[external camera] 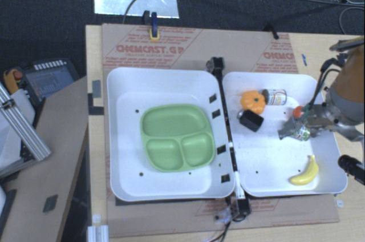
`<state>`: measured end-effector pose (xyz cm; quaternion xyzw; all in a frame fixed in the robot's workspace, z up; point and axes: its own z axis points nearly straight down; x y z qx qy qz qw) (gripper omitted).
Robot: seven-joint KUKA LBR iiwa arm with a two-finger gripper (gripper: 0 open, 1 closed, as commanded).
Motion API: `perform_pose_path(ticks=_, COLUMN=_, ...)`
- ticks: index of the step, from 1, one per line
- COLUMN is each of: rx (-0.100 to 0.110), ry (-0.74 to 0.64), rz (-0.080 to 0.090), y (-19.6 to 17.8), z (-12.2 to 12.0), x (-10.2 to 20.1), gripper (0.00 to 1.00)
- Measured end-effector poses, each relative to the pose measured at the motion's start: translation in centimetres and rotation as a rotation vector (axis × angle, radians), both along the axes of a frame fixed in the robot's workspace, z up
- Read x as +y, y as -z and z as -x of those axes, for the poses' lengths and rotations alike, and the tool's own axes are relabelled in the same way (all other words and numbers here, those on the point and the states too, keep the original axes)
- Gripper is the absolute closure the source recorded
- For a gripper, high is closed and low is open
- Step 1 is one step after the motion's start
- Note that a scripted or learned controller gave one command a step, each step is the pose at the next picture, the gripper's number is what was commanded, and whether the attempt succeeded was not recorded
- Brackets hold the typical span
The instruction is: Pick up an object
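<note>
Yellow banana [304, 173] lies in the right bin [268, 186] just below-right of my gripper [292, 131], long axis slanting up to the right, nearer than the orange fruit [252, 100]; fingers' opening I can't tell, pic too blurry.
</note>
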<state>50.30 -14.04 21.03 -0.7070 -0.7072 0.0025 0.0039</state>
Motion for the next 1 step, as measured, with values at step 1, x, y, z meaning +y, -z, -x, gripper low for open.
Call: perform_pose_path(ticks=1, rx=-0.01, ry=-0.003, rz=0.002, y=-0.47, z=-0.26, x=0.02, gripper=0.0)
